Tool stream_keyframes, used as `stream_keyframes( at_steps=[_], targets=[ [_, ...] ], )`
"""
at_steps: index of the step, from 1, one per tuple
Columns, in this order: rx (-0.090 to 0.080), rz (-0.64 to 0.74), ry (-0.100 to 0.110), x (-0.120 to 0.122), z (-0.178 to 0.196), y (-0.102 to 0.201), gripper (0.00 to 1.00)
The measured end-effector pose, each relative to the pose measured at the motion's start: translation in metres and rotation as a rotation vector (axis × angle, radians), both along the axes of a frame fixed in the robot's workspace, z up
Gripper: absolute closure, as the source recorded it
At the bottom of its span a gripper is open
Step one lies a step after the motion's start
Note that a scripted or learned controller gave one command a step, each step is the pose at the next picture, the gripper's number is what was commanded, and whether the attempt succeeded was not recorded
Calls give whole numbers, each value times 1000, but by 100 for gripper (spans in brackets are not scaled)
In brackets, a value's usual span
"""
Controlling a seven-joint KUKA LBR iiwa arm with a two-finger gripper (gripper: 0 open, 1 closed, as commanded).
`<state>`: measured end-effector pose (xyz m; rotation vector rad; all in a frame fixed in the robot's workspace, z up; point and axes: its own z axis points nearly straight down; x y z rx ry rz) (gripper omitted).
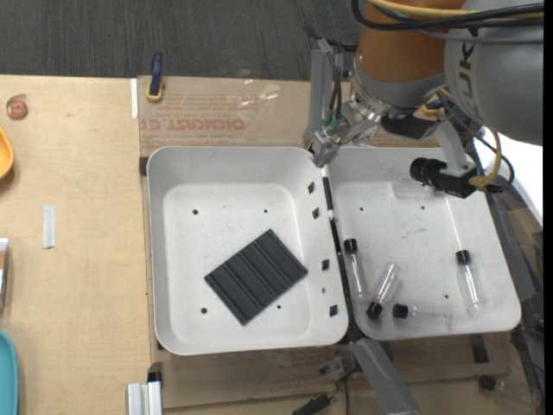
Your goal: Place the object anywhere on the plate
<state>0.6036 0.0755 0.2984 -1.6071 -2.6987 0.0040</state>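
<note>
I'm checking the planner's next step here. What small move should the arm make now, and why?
Probably swing the gripper forward and right over the right bin, toward the clear tubes lying near its front. It sits at the bins' back edge above the divider with nothing between its fingers, so nothing is ready for the dark ribbed plate in the left bin.

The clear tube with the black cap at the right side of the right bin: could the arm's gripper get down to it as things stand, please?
Probably yes. The tube lies alone on the bin floor, apart from the other tubes, with nothing over it; the gripper sits near the bin's far left corner.
</note>
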Motion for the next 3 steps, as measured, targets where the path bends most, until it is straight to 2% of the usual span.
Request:
stream_keyframes(
  at_steps=[1,2,3],
  targets=[
    [1,290,-1,-70,19,6,100],
    [3,663,0,-91,-36,-2,100],
    [3,663,0,-91,-36,-2,0]
  ],
)
